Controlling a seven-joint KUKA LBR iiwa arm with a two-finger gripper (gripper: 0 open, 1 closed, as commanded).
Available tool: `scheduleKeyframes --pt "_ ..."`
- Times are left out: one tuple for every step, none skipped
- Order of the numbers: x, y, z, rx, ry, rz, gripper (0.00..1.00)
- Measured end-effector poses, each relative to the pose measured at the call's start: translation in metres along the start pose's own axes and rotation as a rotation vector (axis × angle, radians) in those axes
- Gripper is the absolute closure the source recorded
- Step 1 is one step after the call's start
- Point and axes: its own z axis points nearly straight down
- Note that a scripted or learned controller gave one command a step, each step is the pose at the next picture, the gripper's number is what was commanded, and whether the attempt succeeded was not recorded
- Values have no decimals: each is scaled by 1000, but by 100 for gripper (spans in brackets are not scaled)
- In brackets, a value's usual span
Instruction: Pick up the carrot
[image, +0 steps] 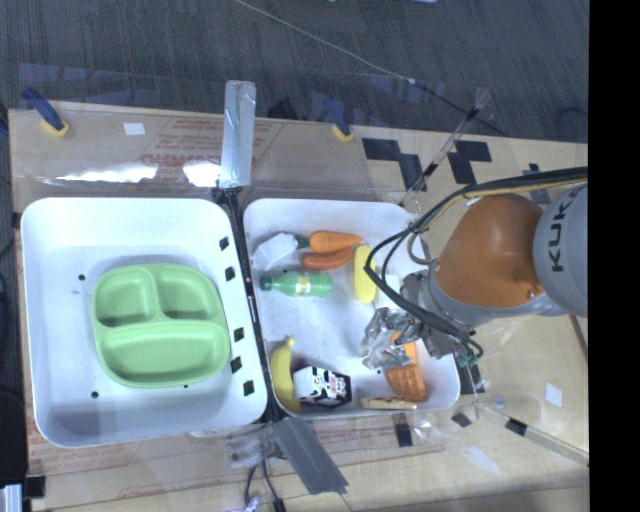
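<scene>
- In the camera view, two shallow white bins are seen side by side on the bench: the left bin (50, 300) and the right bin (330, 212).
- A green divided plate (160, 325) is laid flat in the middle of the left bin.
- The carrot (335, 241) is found at the far end of the right bin, lying roughly crosswise, with its orange body pointed toward the right.
- A second orange piece (328, 261) is pressed against the carrot's near side; whether it is another carrot cannot be told.
- A crumpled white object (277, 248) is placed just left of the carrot.
- A green bottle (298, 285) is laid on its side just below that pair, and a small yellow item (364, 275) is set upright to the right of it.
- A banana (282, 375) is curved along the near left side of the right bin, with a black-and-white carton (324, 385) touching it.
- The arm (500, 262) is reached in from the right, and the gripper (385, 340) is lowered into the near right part of the right bin, well apart from the carrot.
- An orange ridged object (408, 380) is seen just beside the gripper, on its near side.
- The state of the claw cannot be told from this view.
</scene>
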Motion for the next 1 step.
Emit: scheduleKeyframes --pt "-2 1 -10 1 -3 -8 100"
